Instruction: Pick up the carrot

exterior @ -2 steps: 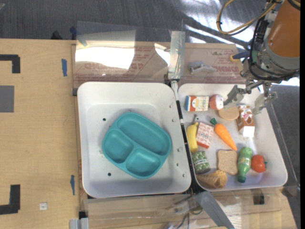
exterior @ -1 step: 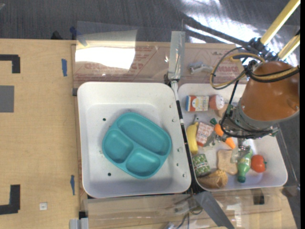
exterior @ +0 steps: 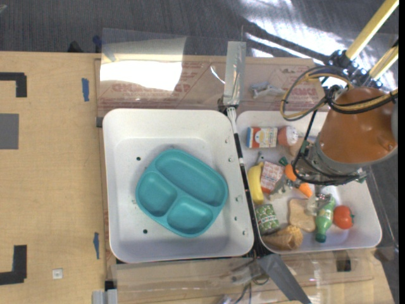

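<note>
You're looking down on the arm (exterior: 354, 128) hanging over the right bin (exterior: 370, 230), its orange band blocking the wrist, so the gripper (exterior: 308, 183) is mostly hiding beneath it (whether it's clamped or released, I cannot tell from here). The carrot (exterior: 299, 181) is showing as a small orange piece right at the tool's tip, apparently touching it, peeking out on the side facing the left bin (exterior: 120, 170) with the teal plate (exterior: 182, 192). Just beyond the tip you're seeing a yellow banana (exterior: 255, 183) and a small printed packet (exterior: 272, 175); a green bottle (exterior: 323, 219) and a tomato (exterior: 343, 216) are sitting just beside the tool. I'm judging the carrot as light, stiff toy plastic, smooth and tapered, so it's likely slipping if pinched near the narrow end. You're better off taking it across the thick middle.
</note>
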You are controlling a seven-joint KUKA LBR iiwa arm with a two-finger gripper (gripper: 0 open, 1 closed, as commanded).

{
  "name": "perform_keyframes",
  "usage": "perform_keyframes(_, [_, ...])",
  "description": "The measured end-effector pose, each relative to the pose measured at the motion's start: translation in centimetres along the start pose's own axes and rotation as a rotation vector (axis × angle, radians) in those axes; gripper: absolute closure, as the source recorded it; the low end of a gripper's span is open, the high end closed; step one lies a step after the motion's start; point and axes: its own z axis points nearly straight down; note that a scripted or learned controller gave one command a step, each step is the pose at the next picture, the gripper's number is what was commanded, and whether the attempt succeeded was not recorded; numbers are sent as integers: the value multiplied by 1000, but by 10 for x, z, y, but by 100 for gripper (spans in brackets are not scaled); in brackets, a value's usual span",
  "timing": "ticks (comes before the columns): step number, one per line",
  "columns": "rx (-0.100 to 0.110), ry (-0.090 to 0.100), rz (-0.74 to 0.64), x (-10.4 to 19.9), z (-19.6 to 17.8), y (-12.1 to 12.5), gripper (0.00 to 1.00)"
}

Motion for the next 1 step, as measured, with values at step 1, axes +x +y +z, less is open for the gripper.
perform_keyframes(1, [12, -1, -1, -1, -13, -3, 100])
